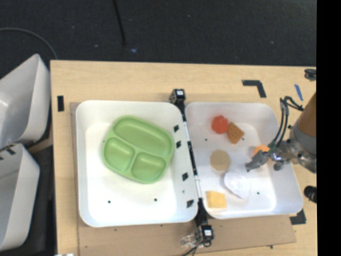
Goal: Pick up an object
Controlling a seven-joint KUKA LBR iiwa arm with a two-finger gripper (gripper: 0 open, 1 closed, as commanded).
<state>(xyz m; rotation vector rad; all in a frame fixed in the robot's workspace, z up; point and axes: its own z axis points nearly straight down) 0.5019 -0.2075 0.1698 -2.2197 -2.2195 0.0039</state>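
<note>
End effector [259, 161] in right bin, finger state unclear. White soft piece [237, 185] near bench's front edge looks light, floppy; pinch its middle.

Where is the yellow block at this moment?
The yellow block lies in the right bin, at its front-left corner, just left of the white object and below the tan round piece.

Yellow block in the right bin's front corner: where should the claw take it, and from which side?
Take the yellow block from straight above, by its far and near edges. It lies flat, tight in the right bin's front-left corner, so the left wall crowds that side, and the white piece sits close on its right.
</note>
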